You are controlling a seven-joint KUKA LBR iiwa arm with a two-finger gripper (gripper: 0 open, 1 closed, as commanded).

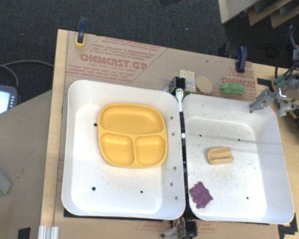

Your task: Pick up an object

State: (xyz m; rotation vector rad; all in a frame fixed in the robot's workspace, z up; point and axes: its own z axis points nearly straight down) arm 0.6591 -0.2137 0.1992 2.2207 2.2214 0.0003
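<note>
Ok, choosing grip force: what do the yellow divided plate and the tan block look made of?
Yellow divided plate: probably hard plastic, judging by its smooth, even colour, soft sheen and moulded compartments. Tan block: matte, with rounded edges; it could be wood or foam.
</note>
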